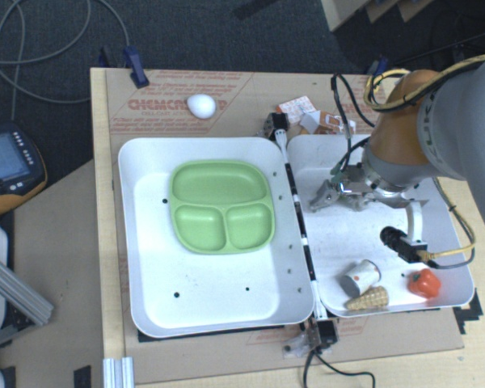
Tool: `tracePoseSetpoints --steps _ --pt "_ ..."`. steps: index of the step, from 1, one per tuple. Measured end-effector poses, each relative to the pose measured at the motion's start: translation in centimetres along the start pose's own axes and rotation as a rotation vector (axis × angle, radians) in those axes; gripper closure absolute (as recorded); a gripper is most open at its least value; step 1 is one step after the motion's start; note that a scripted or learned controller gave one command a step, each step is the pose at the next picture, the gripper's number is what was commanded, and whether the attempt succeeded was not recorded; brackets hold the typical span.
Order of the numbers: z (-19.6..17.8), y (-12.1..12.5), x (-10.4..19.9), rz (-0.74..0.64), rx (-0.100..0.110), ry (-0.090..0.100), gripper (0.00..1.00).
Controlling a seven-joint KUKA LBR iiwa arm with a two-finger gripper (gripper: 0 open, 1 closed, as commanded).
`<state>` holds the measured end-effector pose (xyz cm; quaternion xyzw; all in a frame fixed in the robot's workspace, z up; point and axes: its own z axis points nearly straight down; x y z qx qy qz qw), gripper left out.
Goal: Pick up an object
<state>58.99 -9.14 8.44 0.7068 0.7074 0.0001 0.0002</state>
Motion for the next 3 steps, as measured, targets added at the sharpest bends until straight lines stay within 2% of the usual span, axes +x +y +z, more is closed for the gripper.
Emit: tracePoseSetpoints --steps 1,2,3 --pt "-0.1 5.4 -3.6 0.0 0.0 -0.001 0.0" --pt "-1.1 5.4 -3.6 -0.001 -0.003 -0.002 1.0" --pt "-10.1 0.2 3.8 0.0 0.001 0.001 1.0"
